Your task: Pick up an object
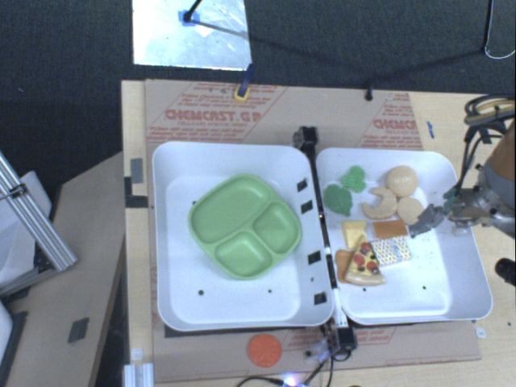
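Orange and flat, the small toy cracker square [389,229] lies in the right white plastic bin [463,297], and I think it is the thing the arm is going for, since the grey metal claw [425,222] hangs just beside its right edge. Its long side runs left to right, a bit tilted, so it points across the bin toward the claw. The claw reaches in from the right and slants down to the left, likely so its tip can get at the toys from their open side. I cannot tell if the claw is spread or pressed together, and nothing can be seen pinched in it. The toy food sits bunched up on the left half of that bin, so there is little room between pieces. Just below the cracker is a white square toy with coloured dots [393,251], and next to that a toy pizza slice [363,266] whose pointed end aims down and left. A yellow cheese block [354,234] touches the cracker's left side. Above are tan round bread toys [401,181] and green leafy toys [339,199]. The left white bin [173,297] holds a light green plastic tray with three parts [244,226], lying turned at a slant. Both bins rest on the wooden table [129,240].
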`<state>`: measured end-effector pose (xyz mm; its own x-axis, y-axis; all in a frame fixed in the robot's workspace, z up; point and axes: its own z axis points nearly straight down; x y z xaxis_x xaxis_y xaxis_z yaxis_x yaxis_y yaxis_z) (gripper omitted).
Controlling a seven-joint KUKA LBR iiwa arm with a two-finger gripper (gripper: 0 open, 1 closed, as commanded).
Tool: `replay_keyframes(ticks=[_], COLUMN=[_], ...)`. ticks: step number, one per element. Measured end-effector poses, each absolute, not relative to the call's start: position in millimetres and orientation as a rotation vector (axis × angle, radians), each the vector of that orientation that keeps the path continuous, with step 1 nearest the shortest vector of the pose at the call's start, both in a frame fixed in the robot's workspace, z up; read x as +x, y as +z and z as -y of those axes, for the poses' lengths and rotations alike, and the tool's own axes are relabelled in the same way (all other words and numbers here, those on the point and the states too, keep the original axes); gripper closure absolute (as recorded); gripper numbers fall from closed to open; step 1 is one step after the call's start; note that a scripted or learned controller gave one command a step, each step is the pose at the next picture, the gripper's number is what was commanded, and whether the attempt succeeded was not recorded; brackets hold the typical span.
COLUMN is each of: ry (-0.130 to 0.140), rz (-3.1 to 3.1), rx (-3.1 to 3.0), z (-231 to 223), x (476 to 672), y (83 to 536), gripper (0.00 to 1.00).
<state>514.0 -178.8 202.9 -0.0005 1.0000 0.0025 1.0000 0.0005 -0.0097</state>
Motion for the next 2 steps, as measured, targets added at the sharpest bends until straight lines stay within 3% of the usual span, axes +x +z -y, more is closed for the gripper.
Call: replay_keyframes(ticks=[1, 2], ry=[-0.001, 0.0], rz=[2.226, 2.223], rx=[-2.218, -2.217], z=[179, 170], x=[516.8, 518.6], y=[209, 163], gripper=[0.0, 0.0])
